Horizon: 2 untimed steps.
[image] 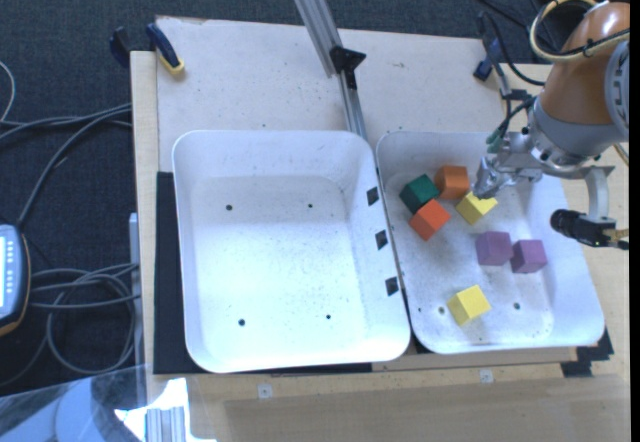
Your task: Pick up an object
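The arm [585,80] reaches in from the right over the right bin [570,315], with the gripper [489,188] lowered just above a yellow block [476,207] near the bin's upper middle; the finger spread cannot be told from this view, and no block is seen between the fingers. The right bin also holds a green block [419,192], two orange blocks [453,179] [431,219], two purple blocks [493,248] [529,255] and a second yellow block [468,304] nearer the front edge, while the left bin [190,230] sits beside it on the bench [250,80]
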Motion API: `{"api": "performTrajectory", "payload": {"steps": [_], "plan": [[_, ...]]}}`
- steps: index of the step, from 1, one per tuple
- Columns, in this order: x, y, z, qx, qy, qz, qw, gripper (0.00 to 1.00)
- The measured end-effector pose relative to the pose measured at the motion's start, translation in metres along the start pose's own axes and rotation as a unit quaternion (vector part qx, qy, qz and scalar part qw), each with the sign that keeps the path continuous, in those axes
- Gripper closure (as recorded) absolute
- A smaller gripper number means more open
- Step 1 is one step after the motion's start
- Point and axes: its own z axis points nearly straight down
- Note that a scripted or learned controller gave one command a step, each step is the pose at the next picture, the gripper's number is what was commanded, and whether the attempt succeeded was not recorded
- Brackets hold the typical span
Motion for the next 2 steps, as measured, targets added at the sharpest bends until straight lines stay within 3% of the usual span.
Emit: {"api": "performTrajectory", "payload": {"steps": [2], "plan": [[-0.001,-0.002,-0.105,-0.003,-0.001,-0.001,1.0000,1.00]]}}
